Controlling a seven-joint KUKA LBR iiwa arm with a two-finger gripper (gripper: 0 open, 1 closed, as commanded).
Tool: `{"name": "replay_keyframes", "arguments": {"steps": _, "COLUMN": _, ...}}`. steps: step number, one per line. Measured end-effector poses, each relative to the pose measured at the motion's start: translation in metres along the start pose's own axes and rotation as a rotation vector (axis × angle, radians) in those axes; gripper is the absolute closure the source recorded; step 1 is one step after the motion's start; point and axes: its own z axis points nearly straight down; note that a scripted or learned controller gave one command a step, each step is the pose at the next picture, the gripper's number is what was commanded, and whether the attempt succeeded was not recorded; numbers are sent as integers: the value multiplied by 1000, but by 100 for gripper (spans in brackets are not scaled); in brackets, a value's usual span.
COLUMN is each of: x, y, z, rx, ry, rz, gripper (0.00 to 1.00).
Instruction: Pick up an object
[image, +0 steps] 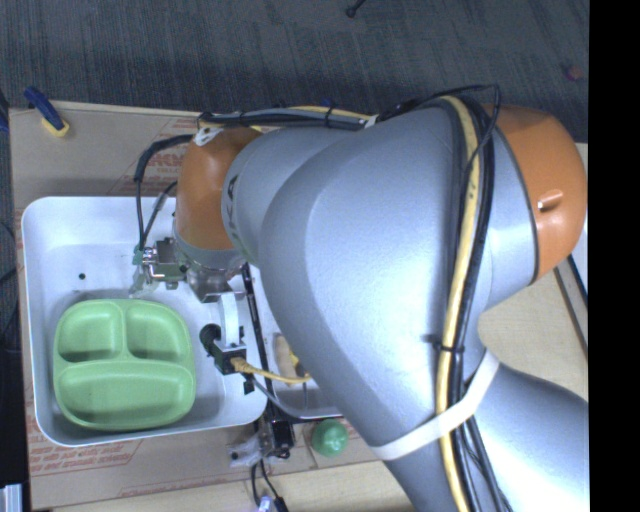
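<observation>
Where the bench comes nearest the camera, below and right of the gripper (152, 272): small round green ball (328, 437), smooth, beside a tangle of black cables (270, 440), well apart from the gripper.

Next, just below the gripper, inside the left white bin (30, 300): pale green plastic tray (125, 365), glossy, with rounded corners and three compartments, two small ones beyond one long one. Fills the near half of the bin, close against the near and left walls.

Gripper itself over the bin's far right part, just beyond the tray's far edge. Cannot tell whether clenched or released.

Smooth white bin floor to the gripper's left and beyond it, up to a rounded rim.

To the right, bulky smooth grey arm (370, 290) with orange band, black and yellow cables along it, covering the other bin.

Farthest, up and left of the gripper on brown bench (110, 140): small blue and yellow object (45, 110).
</observation>
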Motion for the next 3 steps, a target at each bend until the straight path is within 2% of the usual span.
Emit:
{"name": "replay_keyframes", "arguments": {"steps": 1, "x": 59, "y": -102, "z": 0, "rx": -2, "ry": 1, "rz": 0, "gripper": 0}}
{"name": "replay_keyframes", "arguments": {"steps": 2, "x": 58, "y": -101, "z": -11, "rx": -6, "ry": 1, "rz": -4, "gripper": 100}}
{"name": "replay_keyframes", "arguments": {"steps": 3, "x": 58, "y": -100, "z": -11, "rx": -8, "ry": 1, "rz": -4, "gripper": 0}}
